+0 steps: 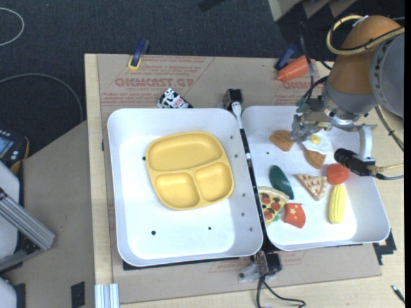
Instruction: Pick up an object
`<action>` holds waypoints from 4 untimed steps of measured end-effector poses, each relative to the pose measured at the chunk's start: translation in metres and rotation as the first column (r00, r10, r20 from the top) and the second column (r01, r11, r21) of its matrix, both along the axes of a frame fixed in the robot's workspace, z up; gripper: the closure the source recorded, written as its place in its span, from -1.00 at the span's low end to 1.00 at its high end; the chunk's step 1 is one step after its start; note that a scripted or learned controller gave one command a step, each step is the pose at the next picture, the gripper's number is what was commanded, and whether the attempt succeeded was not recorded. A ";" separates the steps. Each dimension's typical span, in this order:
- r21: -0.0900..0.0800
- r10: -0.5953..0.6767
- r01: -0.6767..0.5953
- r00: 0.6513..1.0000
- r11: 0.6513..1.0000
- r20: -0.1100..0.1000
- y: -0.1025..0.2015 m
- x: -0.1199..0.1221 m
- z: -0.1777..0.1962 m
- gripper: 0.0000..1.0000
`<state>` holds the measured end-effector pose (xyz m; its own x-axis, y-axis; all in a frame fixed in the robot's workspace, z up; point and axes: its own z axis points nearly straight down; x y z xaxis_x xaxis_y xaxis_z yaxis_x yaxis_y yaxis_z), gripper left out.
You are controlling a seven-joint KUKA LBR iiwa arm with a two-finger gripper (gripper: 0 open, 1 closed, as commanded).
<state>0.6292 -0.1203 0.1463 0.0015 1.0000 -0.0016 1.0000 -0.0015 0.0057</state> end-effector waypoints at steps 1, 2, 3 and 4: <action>0.000 0.003 -0.003 1.000 1.000 0.002 0.000 0.002 0.065 1.00; 0.001 0.002 -0.002 1.000 1.000 -0.001 0.000 0.003 0.080 1.00; 0.004 0.004 -0.004 1.000 1.000 -0.009 0.032 -0.040 0.090 1.00; 0.003 0.003 -0.003 1.000 1.000 -0.011 0.055 -0.075 0.083 1.00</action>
